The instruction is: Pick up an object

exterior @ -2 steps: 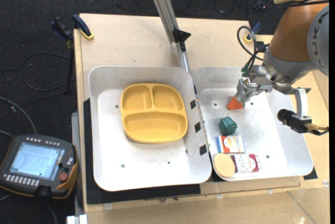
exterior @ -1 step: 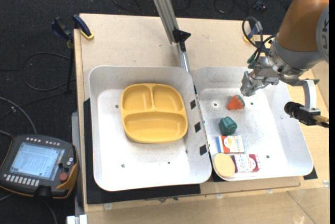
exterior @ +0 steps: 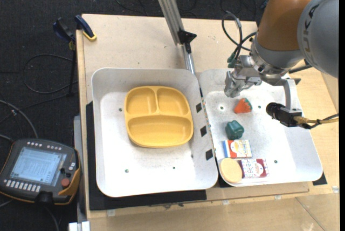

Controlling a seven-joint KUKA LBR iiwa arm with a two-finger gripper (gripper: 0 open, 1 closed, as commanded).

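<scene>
One gripper (exterior: 232, 93) hangs nose-down over the rear left part of the right bin (exterior: 302, 155). We judge this vertical pose to be a set-up for a top grasp. We cannot tell whether the fingers are released or clenched, as the wrist hides the gap.

Nearest to the gripper is the orange piece (exterior: 243, 106), which lies on the bin floor just beside and in front of it. We read it as the likely target because it stands clear of its neighbours on every side, leaving room for a descent.

Further forward sits a teal block (exterior: 234, 129), also free-standing, so we rate it a fair second choice. Beyond it lie a small box (exterior: 237, 148), a cream disc (exterior: 232, 170) and a red packet (exterior: 253, 168). The disc and the packet touch and press against the front wall. We expect this flat, crowded group to be harder to grip from above.

All loose items are in the right bin, so we take that bin as the pick area. The left bin (exterior: 108, 116) carries a yellow plate (exterior: 159, 116) near its centre, lying flat. Its wide, low form would not suit a two-point grip.

Both bins rest side by side on the counter (exterior: 124, 41), within reach of the arm.
</scene>
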